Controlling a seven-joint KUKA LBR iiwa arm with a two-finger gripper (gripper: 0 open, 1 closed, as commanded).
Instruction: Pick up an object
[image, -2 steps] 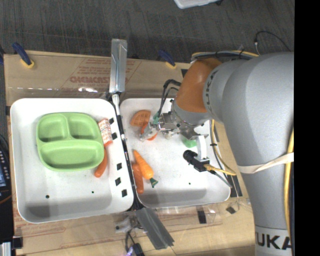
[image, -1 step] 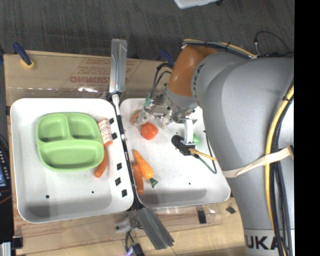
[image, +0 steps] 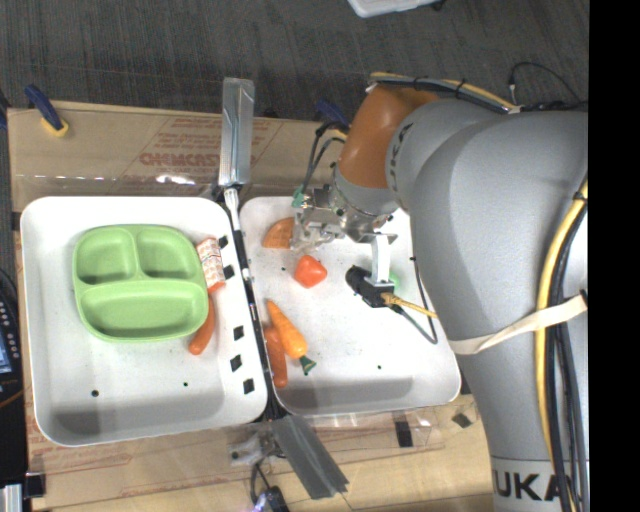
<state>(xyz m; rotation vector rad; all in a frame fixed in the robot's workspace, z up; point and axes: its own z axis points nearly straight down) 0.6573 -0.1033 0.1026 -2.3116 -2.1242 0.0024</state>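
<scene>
From the overhead camera, my tool (image: 318, 222) hangs low at the right bin's (image: 425, 375) eleven o'clock, wrist bent steeply down, placed to reach the orange piece (image: 278, 233) just beside it. The red pepper (image: 310, 270) lies at its six. Its state I cannot tell.

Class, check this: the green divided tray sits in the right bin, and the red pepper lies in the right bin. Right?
Not quite. The camera view shows the green divided tray in the left bin; the red pepper does lie in the right bin.
</scene>
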